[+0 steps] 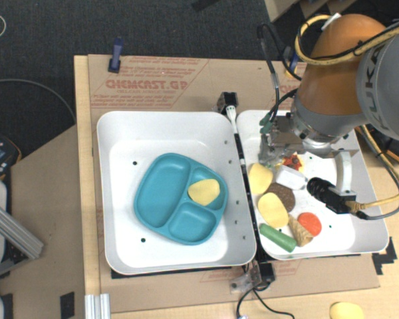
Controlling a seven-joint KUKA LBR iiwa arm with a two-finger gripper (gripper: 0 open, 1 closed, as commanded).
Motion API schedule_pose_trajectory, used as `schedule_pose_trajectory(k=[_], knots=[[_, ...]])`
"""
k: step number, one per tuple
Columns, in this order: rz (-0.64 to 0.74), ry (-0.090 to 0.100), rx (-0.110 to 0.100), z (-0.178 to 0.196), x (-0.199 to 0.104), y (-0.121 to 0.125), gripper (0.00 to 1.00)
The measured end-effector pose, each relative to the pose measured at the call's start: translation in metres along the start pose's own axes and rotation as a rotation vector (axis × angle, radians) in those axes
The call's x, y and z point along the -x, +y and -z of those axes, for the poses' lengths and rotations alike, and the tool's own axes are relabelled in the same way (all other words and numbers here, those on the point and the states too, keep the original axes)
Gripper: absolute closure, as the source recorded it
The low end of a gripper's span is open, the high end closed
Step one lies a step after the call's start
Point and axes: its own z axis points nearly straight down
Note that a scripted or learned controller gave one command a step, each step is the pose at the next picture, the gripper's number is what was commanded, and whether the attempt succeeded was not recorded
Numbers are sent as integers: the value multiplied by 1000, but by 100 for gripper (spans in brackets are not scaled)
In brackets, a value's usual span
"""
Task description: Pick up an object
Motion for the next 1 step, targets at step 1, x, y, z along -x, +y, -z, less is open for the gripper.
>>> schedule_pose_trajectory(k=[1], knots=[[-6, 0, -5, -69, 99, 21, 100]])
